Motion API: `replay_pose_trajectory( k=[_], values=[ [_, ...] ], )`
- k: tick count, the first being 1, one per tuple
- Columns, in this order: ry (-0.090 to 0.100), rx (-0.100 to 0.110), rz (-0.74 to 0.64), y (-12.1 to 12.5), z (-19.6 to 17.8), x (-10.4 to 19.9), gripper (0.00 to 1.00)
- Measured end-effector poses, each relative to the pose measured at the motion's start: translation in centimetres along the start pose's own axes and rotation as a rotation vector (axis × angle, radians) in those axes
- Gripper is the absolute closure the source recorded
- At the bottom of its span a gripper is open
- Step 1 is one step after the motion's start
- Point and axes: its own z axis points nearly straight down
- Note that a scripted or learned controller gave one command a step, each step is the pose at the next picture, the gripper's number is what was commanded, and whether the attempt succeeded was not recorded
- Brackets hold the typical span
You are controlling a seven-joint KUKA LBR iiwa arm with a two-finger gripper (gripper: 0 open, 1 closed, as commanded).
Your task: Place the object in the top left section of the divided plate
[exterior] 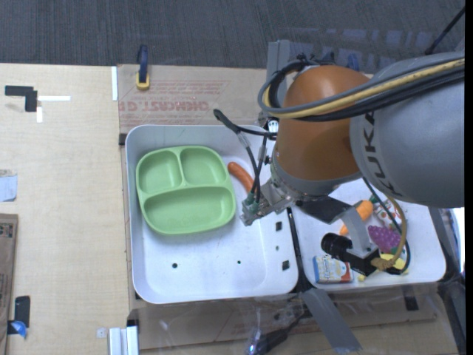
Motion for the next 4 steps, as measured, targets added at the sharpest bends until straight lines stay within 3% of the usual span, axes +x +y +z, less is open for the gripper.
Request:
replay_pose_trajectory(
  k=[1, 2, 3, 4],
  values=[
    [0.000, 0.001, -0.081, 2.6, 2.8, 5.2, 1.00],
    [-0.001, -0.001, -0.318, 3.4, 2.4, 6.7, 1.00],
    [-0.001, -0.001, -0.315, 11.9, 3.4, 4.0, 1.00],
    [-0.002, -0.008, -0.290, 7.5, 14.8, 5.0, 1.00]
  ],
)
